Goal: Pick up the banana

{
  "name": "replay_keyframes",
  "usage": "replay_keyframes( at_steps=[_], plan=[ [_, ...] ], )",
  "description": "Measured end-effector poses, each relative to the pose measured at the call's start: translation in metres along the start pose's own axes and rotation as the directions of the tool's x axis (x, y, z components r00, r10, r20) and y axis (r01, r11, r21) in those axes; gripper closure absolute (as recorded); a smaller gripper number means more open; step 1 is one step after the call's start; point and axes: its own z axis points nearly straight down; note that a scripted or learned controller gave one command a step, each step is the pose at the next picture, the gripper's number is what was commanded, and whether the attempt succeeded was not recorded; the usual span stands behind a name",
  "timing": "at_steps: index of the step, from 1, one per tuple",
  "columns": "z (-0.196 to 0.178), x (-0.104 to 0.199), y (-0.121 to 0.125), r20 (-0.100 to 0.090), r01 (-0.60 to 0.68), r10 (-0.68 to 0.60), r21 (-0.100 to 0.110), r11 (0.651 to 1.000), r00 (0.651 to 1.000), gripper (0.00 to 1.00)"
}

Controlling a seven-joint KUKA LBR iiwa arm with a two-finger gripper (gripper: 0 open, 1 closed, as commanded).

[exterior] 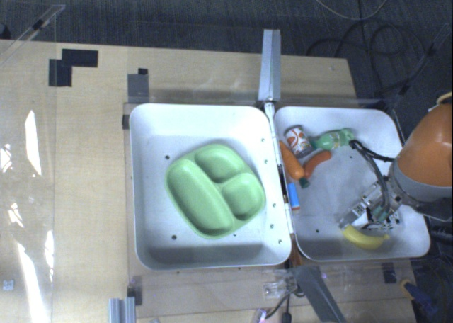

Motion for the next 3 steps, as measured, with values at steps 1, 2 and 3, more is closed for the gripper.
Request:
replay_keyframes(
  at_steps=[1, 2, 3],
  plan=[
    [0.017, 0.038, 0.035, 0.006, 0.125, -0.125, -0.003, 0.992, 0.992, 0.00],
    [0.005, 0.037, 0.039, 0.013, 0.127, -0.126, -0.010, 0.992, 0.992, 1.00],
    [0.005, 0.037, 0.039, 0.013, 0.126, -0.126, -0.010, 0.992, 0.992, 0.00]
  ],
)
